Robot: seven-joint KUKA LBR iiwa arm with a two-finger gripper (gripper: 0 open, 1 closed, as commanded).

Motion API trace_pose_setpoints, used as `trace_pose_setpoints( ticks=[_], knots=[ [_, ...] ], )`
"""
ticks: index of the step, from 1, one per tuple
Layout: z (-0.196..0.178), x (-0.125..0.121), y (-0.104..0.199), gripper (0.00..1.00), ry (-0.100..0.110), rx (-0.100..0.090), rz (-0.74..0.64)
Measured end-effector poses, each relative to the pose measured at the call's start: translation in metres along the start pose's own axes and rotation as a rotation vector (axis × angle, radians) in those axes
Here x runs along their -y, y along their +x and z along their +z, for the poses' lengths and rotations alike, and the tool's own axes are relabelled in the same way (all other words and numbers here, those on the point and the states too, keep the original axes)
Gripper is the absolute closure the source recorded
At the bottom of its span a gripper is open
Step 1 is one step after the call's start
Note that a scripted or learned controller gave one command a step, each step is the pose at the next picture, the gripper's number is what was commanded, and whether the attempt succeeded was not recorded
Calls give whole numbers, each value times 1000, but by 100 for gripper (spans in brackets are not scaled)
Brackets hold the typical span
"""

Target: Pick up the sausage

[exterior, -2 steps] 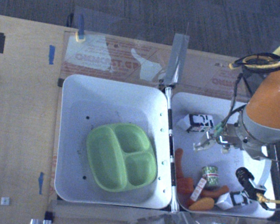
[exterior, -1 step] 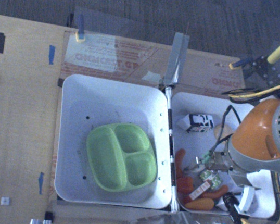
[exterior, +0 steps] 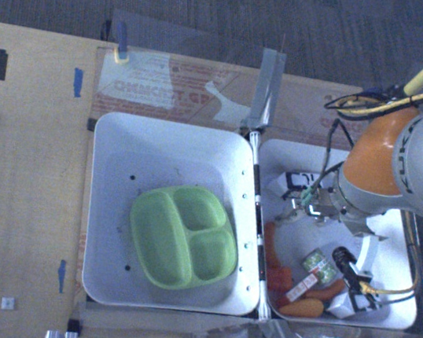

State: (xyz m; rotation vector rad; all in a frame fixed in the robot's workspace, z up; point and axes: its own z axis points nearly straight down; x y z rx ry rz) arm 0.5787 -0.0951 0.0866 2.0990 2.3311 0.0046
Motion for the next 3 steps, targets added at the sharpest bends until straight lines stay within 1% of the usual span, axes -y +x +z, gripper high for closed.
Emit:
trace_pose_setpoints(
  ticks=[1,2,3],
  knots=[
    [2,-69,-17,0,25,-5,63],
    [1,-8,-36,0,6,-1,289],
    [0,36,-3,0,4,-1,368]
  ],
)
